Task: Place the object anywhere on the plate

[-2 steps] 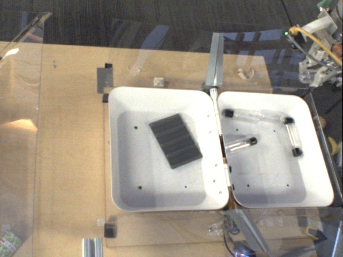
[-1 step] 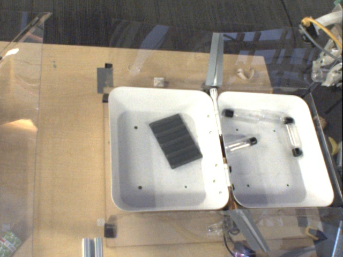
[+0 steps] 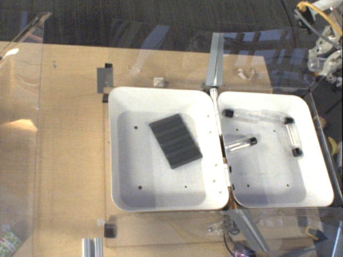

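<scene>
Bins sit side by side on my bench, seen from above at a slant. I see the left bin (image 3: 120,143) holding a dark ribbed plate (image 3: 175,141), lying flat and turned at an angle, nearer the bin's far right part than its near left corner. I count three clear tubes with black caps in the right bin (image 3: 316,159). One tube (image 3: 257,114) lies along the far wall, running left to right. A second tube (image 3: 292,137) lies near the right wall, pointing toward me, its far cap close to the first tube's right end. A third tube (image 3: 240,144), shorter-looking, lies near the left wall, tilted slightly, well apart from the other two. None of the tubes touches the plate; all are in the other bin. At the top right corner I make out the arm's end (image 3: 324,33), pale with a yellow cable, above the bench and beyond the right bin's far corner. I cannot tell how its gripper stands.
</scene>
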`<state>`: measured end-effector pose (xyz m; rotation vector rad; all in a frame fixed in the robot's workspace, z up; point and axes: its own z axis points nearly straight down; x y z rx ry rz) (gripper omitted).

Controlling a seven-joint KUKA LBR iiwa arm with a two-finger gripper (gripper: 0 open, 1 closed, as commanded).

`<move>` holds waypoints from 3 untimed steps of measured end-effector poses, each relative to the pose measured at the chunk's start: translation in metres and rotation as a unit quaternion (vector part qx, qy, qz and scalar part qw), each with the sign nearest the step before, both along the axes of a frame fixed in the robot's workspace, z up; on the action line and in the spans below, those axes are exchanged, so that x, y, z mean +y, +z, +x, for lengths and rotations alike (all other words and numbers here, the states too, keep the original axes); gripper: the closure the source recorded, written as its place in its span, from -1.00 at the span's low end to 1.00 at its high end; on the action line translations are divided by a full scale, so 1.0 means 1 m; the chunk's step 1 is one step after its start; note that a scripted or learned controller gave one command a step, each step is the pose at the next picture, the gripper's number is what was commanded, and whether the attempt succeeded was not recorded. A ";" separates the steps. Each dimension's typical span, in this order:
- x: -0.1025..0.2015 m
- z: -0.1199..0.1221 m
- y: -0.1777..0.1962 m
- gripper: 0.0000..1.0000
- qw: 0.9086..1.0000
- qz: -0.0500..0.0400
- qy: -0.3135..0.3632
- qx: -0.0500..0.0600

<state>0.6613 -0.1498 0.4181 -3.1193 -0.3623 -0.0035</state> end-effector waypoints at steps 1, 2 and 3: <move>0.028 0.002 0.016 1.00 1.000 0.000 -0.006 0.000; 0.113 -0.078 0.018 1.00 0.999 0.000 0.033 -0.001; 0.179 -0.146 0.001 1.00 1.000 0.000 -0.014 -0.001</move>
